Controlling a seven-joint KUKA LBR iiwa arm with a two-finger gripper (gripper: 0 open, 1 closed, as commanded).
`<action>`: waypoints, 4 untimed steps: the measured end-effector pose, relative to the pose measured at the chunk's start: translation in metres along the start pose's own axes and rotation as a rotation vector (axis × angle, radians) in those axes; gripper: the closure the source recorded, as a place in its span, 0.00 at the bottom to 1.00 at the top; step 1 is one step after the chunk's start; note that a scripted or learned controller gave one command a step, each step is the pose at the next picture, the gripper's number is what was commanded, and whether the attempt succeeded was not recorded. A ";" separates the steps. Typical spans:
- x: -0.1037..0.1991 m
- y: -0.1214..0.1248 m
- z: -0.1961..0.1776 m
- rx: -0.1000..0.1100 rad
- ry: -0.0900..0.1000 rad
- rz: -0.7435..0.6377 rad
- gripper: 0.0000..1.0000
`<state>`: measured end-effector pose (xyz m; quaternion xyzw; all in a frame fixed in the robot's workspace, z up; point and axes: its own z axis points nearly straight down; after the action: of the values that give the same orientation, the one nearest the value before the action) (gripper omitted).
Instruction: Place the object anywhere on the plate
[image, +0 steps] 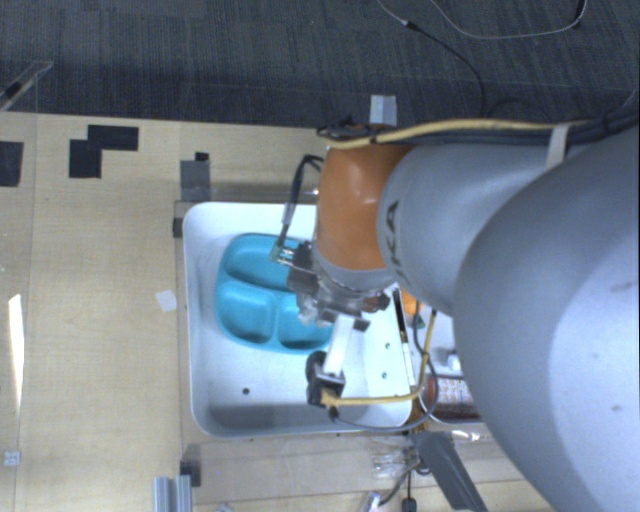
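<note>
Above the left white bin, my gripper hangs over the near right rim of the blue plate, which lies in the bin's far half, nearer its left edge, with two hollows showing. My orange-banded wrist covers the gripper from above, so I cannot tell whether it is apart, together or clamped on anything. A reddish-brown thing shows past my arm by the right bin's near edge; whether it is the object, I cannot tell.
</note>
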<state>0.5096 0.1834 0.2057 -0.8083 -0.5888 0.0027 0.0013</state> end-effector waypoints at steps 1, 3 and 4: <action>-0.042 0.072 0.074 0.000 0.000 0.020 1.00; 0.063 0.026 0.010 -0.004 0.002 0.346 1.00; 0.062 0.026 0.010 -0.003 0.001 0.346 0.00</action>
<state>0.5537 0.2348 0.1948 -0.8976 -0.4409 0.0017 -0.0001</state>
